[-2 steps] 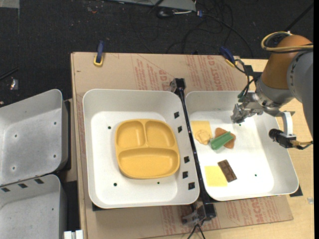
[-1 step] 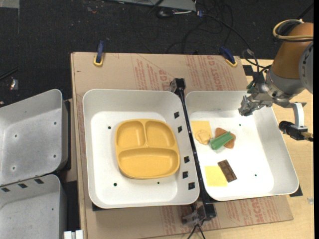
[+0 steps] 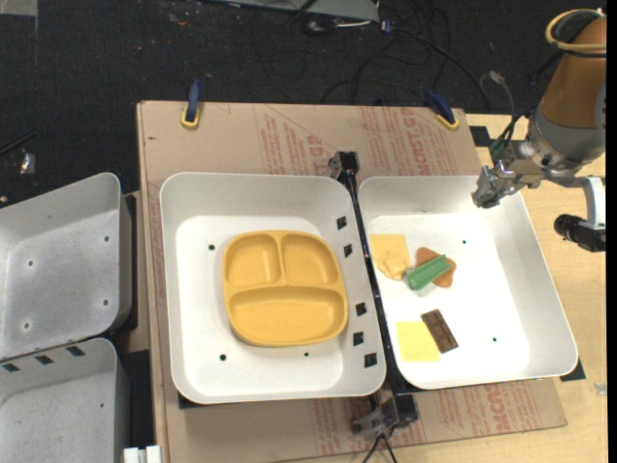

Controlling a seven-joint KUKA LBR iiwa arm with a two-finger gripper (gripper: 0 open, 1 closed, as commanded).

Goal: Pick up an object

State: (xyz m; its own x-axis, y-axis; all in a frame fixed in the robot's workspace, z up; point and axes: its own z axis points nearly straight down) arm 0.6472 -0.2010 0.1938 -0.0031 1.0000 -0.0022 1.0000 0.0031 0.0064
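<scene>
Camera view looks down on two white bins side by side. A yellow plate (image 3: 285, 288) with three parts sits in the left bin (image 3: 183, 220). The right bin (image 3: 540, 307) has the small things to pick from: a pale yellow slice (image 3: 390, 255), a green stick (image 3: 424, 274) lying on an orange piece (image 3: 442, 276), a brown bar (image 3: 440, 330) and a yellow square (image 3: 416, 341) touching that bar. The gripper (image 3: 488, 189) hangs over the top right corner of the right bin, well apart from all of these things. Nothing is in it. It is too small and dark to tell if its jaws are apart or together. The job looks like it is at the very start, with no thing picked yet. Next, the arm would need to move over toward the middle of the bin, line up above one thing, and go down on it. The brown bar and the yellow square are so close that grabbing just one could be tricky.
</scene>
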